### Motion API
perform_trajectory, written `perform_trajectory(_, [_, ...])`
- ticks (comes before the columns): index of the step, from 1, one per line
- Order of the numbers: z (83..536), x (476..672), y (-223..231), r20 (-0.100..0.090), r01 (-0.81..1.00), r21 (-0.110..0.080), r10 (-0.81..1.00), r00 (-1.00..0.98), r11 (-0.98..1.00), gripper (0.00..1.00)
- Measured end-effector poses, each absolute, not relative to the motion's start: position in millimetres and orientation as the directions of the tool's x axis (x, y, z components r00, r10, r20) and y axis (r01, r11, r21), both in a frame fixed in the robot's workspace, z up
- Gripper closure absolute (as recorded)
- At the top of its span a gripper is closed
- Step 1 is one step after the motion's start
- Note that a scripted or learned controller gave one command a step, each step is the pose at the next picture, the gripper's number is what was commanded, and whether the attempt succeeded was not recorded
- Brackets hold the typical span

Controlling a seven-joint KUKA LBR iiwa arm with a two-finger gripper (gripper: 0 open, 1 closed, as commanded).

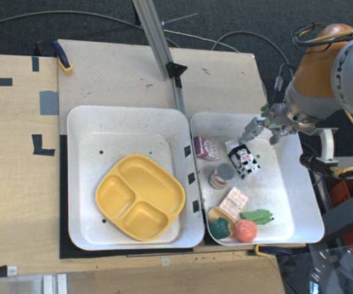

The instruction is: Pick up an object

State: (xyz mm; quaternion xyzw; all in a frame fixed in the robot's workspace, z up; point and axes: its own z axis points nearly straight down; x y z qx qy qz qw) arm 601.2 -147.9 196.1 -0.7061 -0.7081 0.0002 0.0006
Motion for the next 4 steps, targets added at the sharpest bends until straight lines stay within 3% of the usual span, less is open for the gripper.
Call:
perform_trajectory(1, [196.1,601.2,-147.9,0.001,1.0,-0.001,1.0,-0.003,0.003,0.0])
perform_trajectory(2, [131.9,597.3,-143.5,0.001,1.0,-0.008,1.0,-0.002,0.002,0.0])
perform_trajectory(3, [86.4,596.9,-143.0,-0.002,1.0,-0.002,1.0,-0.002,0.002,0.0])
perform_trajectory(4, [98.0,597.1,-141.9,0.0,1.0,-0.003,1.0,-0.003,0.003,1.0])
